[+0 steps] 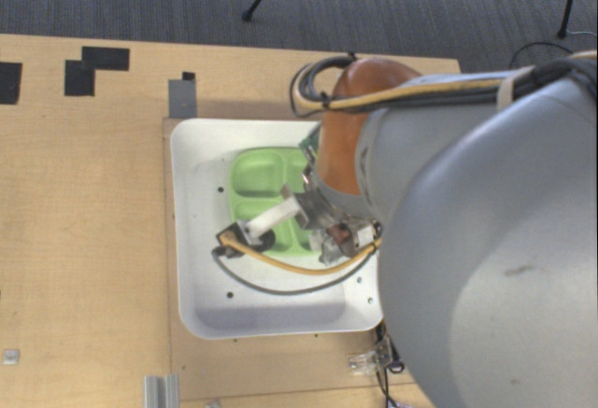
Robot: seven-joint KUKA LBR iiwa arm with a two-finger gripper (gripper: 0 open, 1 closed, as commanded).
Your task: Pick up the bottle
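My gripper (329, 243) hangs low inside the left white bin (201, 303), over the near right part of a green divided tray (254, 175) that lies flat on the bin floor. The grey arm with its orange band (350, 131) reaches in from the right and covers the tray's right edge. A small teal patch (308, 147) peeks out beside the wrist at the tray's far right corner; I cannot tell what it is. Whatever lies under the wrist and gripper is hidden.
The bulky arm body (495, 238) hides the bench to the right of the bin. A grey bracket (182, 98) stands at the bin's far left corner. Bare wooden bench (84, 229) stretches to the left. A small clear clip (367, 361) lies past the bin's near edge.
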